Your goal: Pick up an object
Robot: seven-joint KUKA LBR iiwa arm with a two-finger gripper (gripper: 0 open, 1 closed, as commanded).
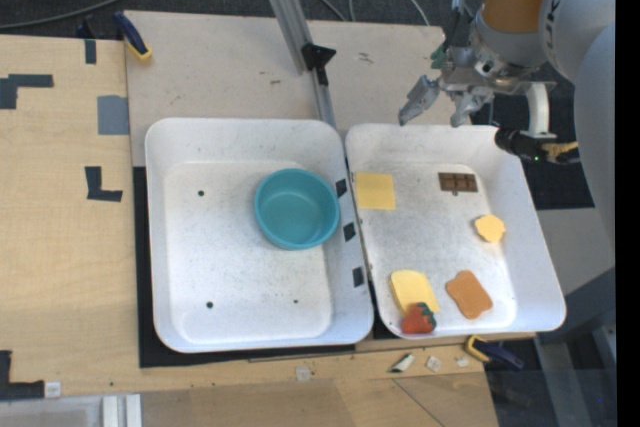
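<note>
Two-finger gripper [438, 108] hangs with fingers spread wide, gripping nothing; below them, in the right white bin [530, 215], a small brown rectangular chocolate piece [458, 182] lies flat, long axis left-right.

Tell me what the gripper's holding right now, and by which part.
Nothing. The gripper hangs open over the far edge of the right bin, with no item between its fingers.
</note>
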